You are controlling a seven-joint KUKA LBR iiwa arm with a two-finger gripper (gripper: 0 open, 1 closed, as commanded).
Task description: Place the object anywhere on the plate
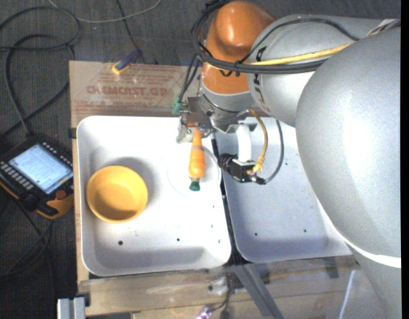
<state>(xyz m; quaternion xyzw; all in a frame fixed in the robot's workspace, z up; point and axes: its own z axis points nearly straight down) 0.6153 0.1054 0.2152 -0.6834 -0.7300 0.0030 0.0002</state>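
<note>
A carrot (197,161) is pinched at its upper end by the gripper (193,133) and hung tip-down – lifted for carrying, it seems. It is kept right of the yellow plate (117,193), well apart, over the left bin (157,238).

Bright, even light is falling from above, and the two white bins (151,244) are glaring almost to pure white, washing out their surface detail. The big grey arm (350,131) is catching a broad, soft sheen and is looking blurred where it is nearest the camera. The orange band (234,28) is showing a soft highlight. The yellow bowl (116,193) is casting a faint shadow on the bin floor. The dark carpet (31,58) around the bench is sitting dim and slightly grainy.
</note>
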